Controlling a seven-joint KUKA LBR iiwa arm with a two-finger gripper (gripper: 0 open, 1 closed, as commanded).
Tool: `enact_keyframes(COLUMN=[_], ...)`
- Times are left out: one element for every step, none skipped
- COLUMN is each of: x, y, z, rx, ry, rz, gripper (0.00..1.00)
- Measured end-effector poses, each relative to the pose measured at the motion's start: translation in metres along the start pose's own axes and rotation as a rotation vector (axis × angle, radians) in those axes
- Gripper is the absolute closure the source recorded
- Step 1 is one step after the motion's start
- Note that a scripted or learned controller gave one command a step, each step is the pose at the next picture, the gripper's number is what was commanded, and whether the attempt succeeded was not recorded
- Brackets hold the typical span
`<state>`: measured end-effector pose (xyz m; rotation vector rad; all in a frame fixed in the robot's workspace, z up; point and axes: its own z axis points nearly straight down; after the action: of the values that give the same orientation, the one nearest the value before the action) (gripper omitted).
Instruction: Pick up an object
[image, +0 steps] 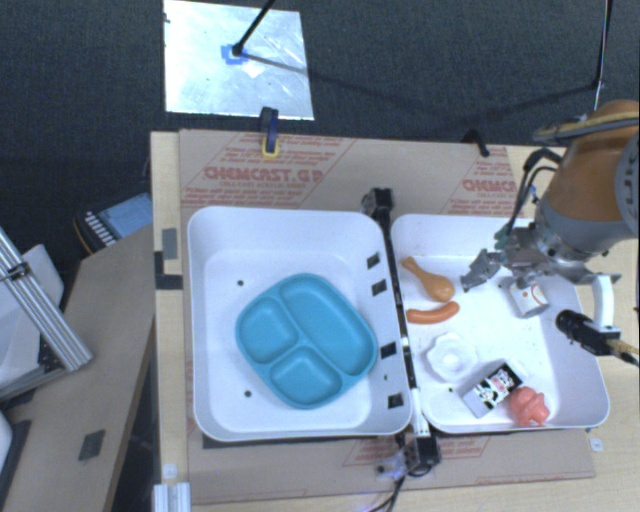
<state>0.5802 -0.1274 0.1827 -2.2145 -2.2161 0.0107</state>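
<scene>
The right bin (570, 345) holds several small items. An orange drumstick-shaped toy (428, 279) lies near its left wall, and an orange sausage (432, 313) lies just below it. A small white cup-like piece (448, 355) sits lower. A black-and-white carton (490, 388) and a pink toy (528, 405) lie near the front wall. My gripper (508, 274) hangs over the upper right part of this bin, to the right of the drumstick toy and apart from it. Nothing shows in its grasp.
The left bin (215, 300) holds a blue divided plate (305, 340). A black divider with clips (390, 300) runs between the bins. The grey arm with its orange band (590, 185) comes in over the right bin's far right side. Cardboard lies under both bins.
</scene>
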Motion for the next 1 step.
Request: enact_keyframes(x=[0.0001], y=[0.0029], z=[-0.0066], rx=[-0.012], ry=[-0.002], rz=[-0.002], gripper=[0.0])
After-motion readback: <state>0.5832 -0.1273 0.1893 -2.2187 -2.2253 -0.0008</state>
